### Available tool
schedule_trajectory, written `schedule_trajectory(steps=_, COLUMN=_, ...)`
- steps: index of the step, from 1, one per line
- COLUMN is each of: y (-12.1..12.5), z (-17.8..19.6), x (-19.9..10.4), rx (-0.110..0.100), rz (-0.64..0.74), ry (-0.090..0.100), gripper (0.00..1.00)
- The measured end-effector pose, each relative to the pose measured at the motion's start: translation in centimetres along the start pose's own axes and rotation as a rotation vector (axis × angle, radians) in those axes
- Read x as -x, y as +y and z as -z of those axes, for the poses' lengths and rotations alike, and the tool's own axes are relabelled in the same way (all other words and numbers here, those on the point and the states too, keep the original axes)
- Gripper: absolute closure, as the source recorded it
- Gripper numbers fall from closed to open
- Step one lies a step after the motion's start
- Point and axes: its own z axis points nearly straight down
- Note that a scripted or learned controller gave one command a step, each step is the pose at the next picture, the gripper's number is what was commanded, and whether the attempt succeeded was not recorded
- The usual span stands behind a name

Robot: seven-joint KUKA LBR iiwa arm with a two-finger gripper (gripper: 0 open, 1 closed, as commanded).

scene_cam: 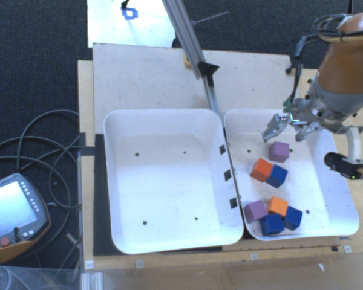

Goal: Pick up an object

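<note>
Blocks sat scattered in the right bin (345,219) — a purple block (279,151) lay nearest the gripper (287,130), which I saw hovering just above it, fingers spread and gripping nothing; an orange block (261,170) touched a blue block (277,176).

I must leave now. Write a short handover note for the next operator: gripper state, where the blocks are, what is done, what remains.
Gripper: open, holding nothing, hanging at the back of the right bin, just above the lone purple block.
Blocks: all seven are in the right bin. An orange block touches a blue block mid-bin; four more cluster at the front edge.
Done: nothing picked yet.
Left: close on one block and lift it.
</note>
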Motion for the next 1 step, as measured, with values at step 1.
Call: schedule_trajectory(steps=1, y=0.08, z=0.24, x=0.02, rx=0.005, rz=-0.001, ry=-0.001, gripper=0.00)
